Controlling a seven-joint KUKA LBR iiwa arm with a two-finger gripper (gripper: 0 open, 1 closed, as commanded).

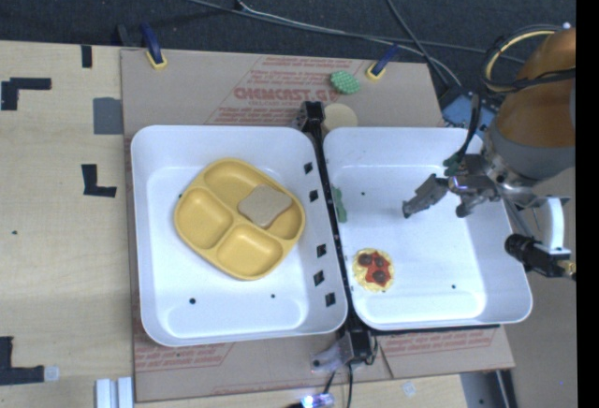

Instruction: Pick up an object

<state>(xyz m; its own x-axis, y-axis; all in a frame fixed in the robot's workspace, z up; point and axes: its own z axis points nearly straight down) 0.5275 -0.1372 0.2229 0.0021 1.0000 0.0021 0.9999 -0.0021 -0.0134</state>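
1. Using the right bin [487, 303] as the landmark for everything. The gripper [440, 196] hangs over its middle, reaching in from the right rim, with the orange band of the arm behind it.

2. Fingers [418, 201]: they look spread apart with nothing between them, so released, not grasping anything (one dark finger points toward the bin's left wall, the other sits closer to the wrist).

3. The nearest pickable thing is the little toy pizza [374, 269], a yellow disc with red topping, lying flat on the right bin's floor near its front-left corner, just beside the divider. It's apart from the gripper, toward the front and left of it.

4. Over in the left bin [154, 303] there's a yellow divided plate [239, 217] with a slice of toast [265, 206] on it, well apart from the right bin's contents. A green bit [344, 80] sits on the counter beyond the right bin's back-left corner.

5. How I'd do it well: line up straight above the pizza before dropping, keep the fingers wide, and go low, since it's thin and flat. My guess is the risk is closing above it, or bumping the left wall.
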